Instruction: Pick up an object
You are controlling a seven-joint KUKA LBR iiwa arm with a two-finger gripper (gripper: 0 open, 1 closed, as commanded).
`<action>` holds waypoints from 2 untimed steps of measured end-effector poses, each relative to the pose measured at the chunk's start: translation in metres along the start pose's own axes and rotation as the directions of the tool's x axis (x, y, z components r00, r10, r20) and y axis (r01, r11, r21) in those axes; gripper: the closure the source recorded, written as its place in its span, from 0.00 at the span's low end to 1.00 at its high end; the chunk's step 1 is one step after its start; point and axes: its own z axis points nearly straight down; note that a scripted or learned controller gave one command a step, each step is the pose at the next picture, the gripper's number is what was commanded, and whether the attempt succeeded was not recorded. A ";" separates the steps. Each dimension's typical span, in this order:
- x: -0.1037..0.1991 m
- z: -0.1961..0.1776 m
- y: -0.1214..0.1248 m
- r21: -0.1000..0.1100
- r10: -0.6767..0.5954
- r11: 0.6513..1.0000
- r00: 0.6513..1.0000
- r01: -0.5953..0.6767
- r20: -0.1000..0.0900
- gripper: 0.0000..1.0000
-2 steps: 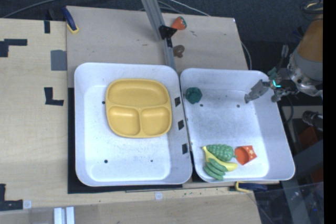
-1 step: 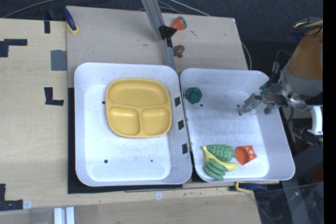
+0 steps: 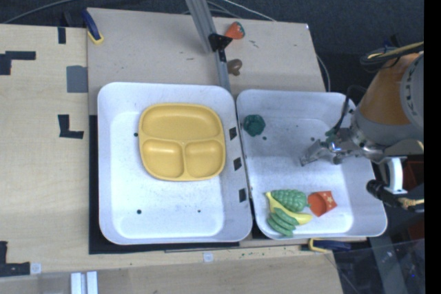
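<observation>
My gripper (image 3: 308, 158) hovers in the right bin (image 3: 358, 227), fingers slightly parted, holding nothing; the near red toy (image 3: 321, 203) looks light and rigid, best pinched across its sides.

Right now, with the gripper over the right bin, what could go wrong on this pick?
1. The two-finger gripper sits over bare floor of the right white bin, apart from every item; closing here would likely grab nothing.
2. The green toy vegetables, yellow banana-like piece and small red toy crowd the near corner, so a descent there may nudge neighbours or jam against the wall.
3. The small dark green round object lies near the divider; a reach could clip the rim.
</observation>
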 end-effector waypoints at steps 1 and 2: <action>0.000 0.007 0.000 -0.008 0.000 1.000 1.000 0.001 0.003 0.00; 0.001 -0.003 0.000 -0.007 -0.001 1.000 1.000 0.001 0.002 1.00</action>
